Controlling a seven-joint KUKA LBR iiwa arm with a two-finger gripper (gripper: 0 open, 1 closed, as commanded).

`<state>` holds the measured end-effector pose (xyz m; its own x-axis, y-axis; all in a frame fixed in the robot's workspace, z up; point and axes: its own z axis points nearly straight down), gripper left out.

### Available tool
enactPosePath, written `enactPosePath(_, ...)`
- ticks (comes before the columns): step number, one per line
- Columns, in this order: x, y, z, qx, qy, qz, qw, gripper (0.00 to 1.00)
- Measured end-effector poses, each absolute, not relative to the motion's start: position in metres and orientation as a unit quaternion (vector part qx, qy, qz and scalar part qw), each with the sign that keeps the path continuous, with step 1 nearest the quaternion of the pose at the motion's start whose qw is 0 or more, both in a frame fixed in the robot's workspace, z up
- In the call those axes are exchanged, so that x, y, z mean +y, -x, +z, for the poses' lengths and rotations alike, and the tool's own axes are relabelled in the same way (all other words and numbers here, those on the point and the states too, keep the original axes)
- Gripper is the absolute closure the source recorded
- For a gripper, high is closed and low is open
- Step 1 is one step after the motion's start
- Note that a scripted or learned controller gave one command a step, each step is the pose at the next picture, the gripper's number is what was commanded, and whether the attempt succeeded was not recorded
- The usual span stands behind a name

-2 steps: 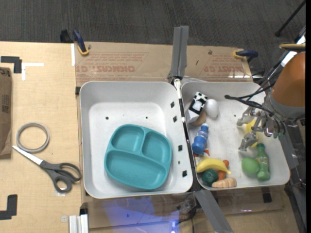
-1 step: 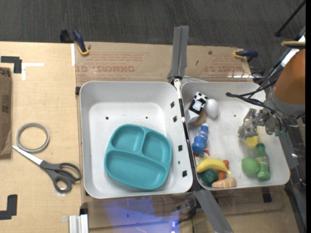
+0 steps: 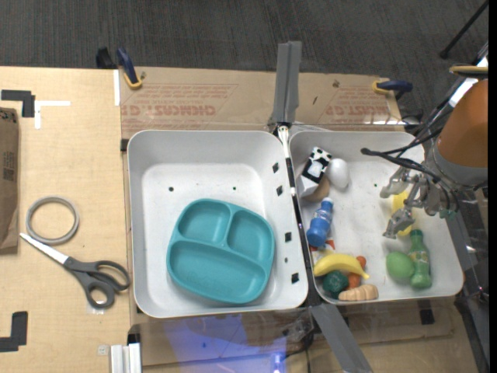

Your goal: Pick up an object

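My gripper (image 3: 399,205) hangs over the right side of the right bin (image 3: 365,208), its two fingers spread apart and open. A small yellow object (image 3: 398,202) shows between the fingers; neither finger visibly presses on it. Just below the gripper lie a green bottle (image 3: 420,259) and a green ball (image 3: 398,265). Further left in the same bin are a yellow banana (image 3: 339,264), a blue bottle (image 3: 320,223), a black-and-white toy (image 3: 316,164) and a white egg shape (image 3: 338,174).
The left bin (image 3: 155,177) holds a teal divided plate (image 3: 223,249). Scissors (image 3: 85,270) and a tape roll (image 3: 52,218) lie on the bench to the left. Dark cables (image 3: 396,155) cross the right bin's upper right corner.
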<state>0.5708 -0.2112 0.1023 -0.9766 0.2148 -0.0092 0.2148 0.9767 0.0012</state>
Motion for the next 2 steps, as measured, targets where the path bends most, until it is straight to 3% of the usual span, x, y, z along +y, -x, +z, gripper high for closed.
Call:
enactPosePath(1,-0.2113,-0.5722,0.1125,0.994,-0.108,-0.0001,0.007,1.00)
enactPosePath(2,-0.2112,-0.5722,0.1125,0.994,-0.108,-0.0001,0.007,0.00)
